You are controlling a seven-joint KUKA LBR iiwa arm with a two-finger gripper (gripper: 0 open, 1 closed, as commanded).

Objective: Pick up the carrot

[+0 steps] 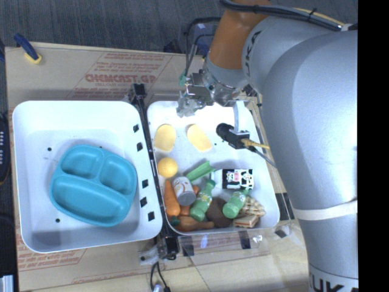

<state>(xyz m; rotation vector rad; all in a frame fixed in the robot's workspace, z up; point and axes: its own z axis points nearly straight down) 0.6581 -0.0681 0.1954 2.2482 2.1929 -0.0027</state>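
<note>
Left bin (24, 163): holds nothing but a blue divided tray (92, 184), lying flat in the middle. It looks like the place things are meant to end up, so it has been left free of clutter.

Lemon (168, 166): a yellow ball close to the right bin's left wall, just beyond the far tip of the carrot.

Carrot (172, 201): the orange piece lying lengthwise along the left wall of the right bin (222, 157), toward the near corner. It looks wedged there, with the wall on one side and the heap on the other.

Can (183, 190): tipped over and touching the carrot's right side. I'd guess that contact is the trouble, since it leaves little room for a grasp to come down on both sides.

Claw (187, 104): hanging over the far edge of the right bin, well apart from the carrot. Whether it is open or closed, I cannot tell from here. Nothing shows in its grip.

Pale yellow slices (199, 137): two of them lie on the bin floor between the claw and the heap, out of the way.

Green bottles (202, 202): two of them lie jumbled in the heap to the right of the can.

Cow-patterned box (237, 178): sits clear at the right of the heap.

Arm (304, 114): reaches in from the right over the bin's far corner. By my reckoning the approach has not begun.
</note>
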